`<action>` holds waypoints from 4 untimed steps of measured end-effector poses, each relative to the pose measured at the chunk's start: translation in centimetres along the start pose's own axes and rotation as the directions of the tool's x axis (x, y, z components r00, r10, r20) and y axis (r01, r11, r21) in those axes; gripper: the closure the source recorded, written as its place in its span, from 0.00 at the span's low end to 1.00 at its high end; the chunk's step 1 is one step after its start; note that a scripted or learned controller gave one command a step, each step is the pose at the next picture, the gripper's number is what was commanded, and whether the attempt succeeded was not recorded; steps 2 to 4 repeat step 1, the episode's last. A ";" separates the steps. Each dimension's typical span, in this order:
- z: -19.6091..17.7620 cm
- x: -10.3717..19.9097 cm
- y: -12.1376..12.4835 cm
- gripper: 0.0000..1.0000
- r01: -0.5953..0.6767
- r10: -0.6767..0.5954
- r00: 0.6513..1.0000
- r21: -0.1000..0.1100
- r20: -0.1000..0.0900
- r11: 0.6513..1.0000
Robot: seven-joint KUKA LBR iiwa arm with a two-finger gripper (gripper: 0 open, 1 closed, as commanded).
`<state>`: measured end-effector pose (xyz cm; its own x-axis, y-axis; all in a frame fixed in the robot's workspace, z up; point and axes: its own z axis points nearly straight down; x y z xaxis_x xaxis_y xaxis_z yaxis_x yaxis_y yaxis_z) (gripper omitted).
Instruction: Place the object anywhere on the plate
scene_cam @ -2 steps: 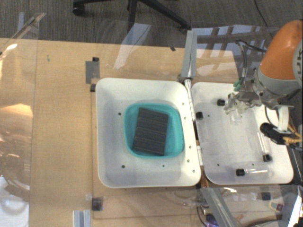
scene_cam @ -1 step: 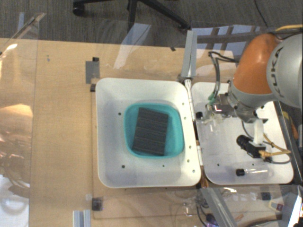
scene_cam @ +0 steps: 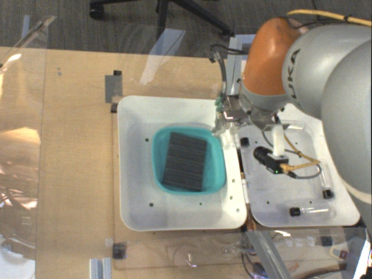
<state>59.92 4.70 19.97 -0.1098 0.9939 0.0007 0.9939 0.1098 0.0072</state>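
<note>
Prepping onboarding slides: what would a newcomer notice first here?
The teal plate in the left white bin, with a dark ribbed block lying flat on it. Then the big grey arm with its orange band, over the right bin, its gripper by the plate's upper right corner.

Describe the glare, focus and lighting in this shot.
Camera view: warm glare streaks the clear plastic sheet at left; the grey-and-orange arm, close to the lens, looks soft; the teal plate and dark ribbed rectangular block are evenly lit and sharp.

Bright even light, soft shadows, glare on clear sheet [scene_cam: 20, 138].
</note>
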 end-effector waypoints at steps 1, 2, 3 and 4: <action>0.0 0.0 0.0 0.00 0.000 0.000 1.000 0.000 0.000 1.000; 0.0 0.0 0.0 0.00 0.000 0.000 1.000 0.000 0.000 1.000; 0.0 0.0 0.0 0.00 0.000 0.000 1.000 0.000 0.000 1.000; 0.0 0.0 0.0 0.00 0.000 0.000 1.000 0.000 0.000 1.000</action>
